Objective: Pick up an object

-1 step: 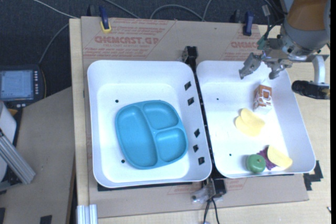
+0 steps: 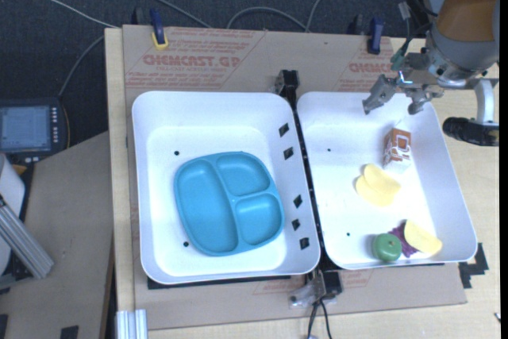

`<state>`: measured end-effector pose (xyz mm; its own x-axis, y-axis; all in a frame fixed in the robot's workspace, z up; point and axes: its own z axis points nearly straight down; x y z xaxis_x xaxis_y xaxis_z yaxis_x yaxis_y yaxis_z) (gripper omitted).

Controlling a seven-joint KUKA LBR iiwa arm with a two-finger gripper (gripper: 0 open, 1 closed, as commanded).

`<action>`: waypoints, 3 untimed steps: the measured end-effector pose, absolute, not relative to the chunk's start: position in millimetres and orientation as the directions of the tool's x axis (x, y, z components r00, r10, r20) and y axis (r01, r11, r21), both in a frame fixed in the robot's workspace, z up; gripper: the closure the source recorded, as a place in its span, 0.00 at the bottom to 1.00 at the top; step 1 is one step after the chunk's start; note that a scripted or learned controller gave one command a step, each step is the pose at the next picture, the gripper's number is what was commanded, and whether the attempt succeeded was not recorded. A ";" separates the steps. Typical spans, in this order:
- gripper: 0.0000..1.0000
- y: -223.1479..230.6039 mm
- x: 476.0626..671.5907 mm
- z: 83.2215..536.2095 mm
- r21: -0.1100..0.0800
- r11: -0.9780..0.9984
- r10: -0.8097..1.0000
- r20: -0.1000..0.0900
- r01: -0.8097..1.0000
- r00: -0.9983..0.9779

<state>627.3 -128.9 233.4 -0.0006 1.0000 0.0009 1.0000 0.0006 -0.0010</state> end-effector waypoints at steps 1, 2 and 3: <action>0.00 -136.7 631.6 184.6 -0.006 -0.001 1.000 0.001 1.000 0.001; 0.00 -131.7 624.8 139.0 -0.007 0.000 1.000 0.002 1.000 0.000; 0.00 -130.8 623.6 85.9 -0.007 0.000 1.000 0.002 1.000 0.000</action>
<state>623.6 -130.8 85.9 -0.0004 1.0000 0.0020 1.0000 0.0004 -0.0073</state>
